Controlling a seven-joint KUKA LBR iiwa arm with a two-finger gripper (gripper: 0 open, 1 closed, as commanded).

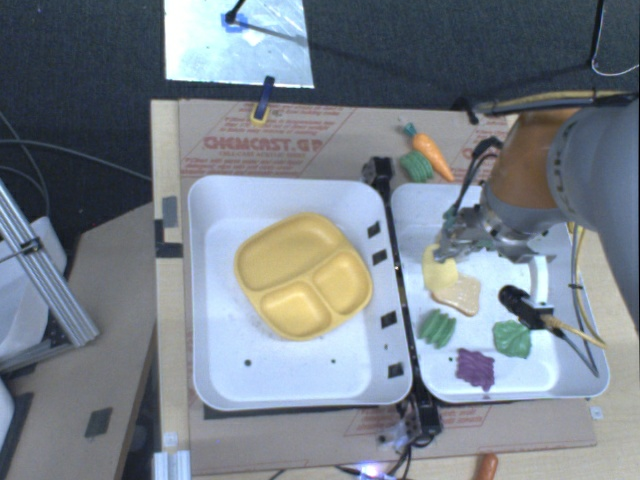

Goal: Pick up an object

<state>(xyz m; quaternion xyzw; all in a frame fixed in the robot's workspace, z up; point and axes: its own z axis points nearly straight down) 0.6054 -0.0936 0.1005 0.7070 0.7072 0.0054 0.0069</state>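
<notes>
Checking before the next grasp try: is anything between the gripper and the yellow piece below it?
Nothing visible blocks it. The gripper hangs directly over the yellow piece in the right bin; the toast slice lies against the piece's lower side, not above it.

One fixed camera looks down at a slant on the surface (300,128), apparently from moderate height, taking in both bins (200,268).

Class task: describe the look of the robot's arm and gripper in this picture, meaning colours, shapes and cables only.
The arm is a thick, rounded grey body with a broad orange band above the wrist. Below that the wrist narrows to a small grey metal gripper. A thin black cable loops beside the orange band. Yellow and dark cables run along the top of the arm.
</notes>
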